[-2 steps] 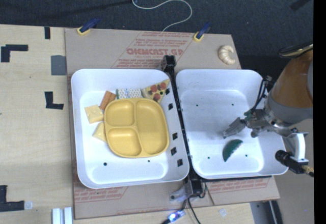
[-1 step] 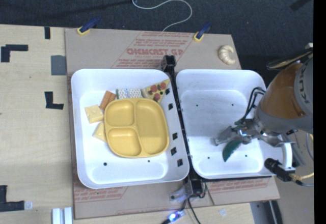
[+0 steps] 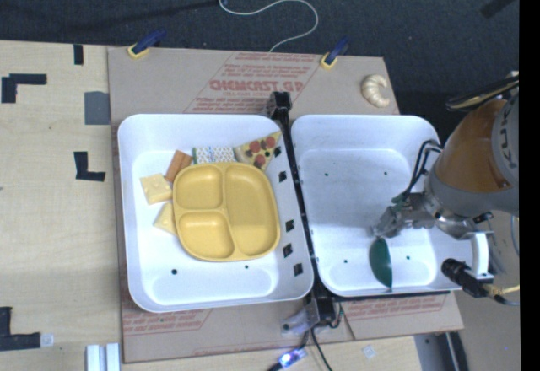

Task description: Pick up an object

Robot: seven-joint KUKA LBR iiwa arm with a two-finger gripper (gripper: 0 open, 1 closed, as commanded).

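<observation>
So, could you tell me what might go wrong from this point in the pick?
The dark green object lies near the right bin's front wall, so the gripper just above it may hit the wall or push the object against it instead of closing around it. The object also looks thin and flat, so it could slip out. Whether the gripper is open cannot be seen, so a missed grasp is possible.

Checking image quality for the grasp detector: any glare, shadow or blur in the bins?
Camera view: light is even and soft, with the right bin floor nearly washed out white; the arm casts a faint shadow by the gripper; the dark green object reads clearly; small items behind the yellow plate are soft and low-detail.
</observation>
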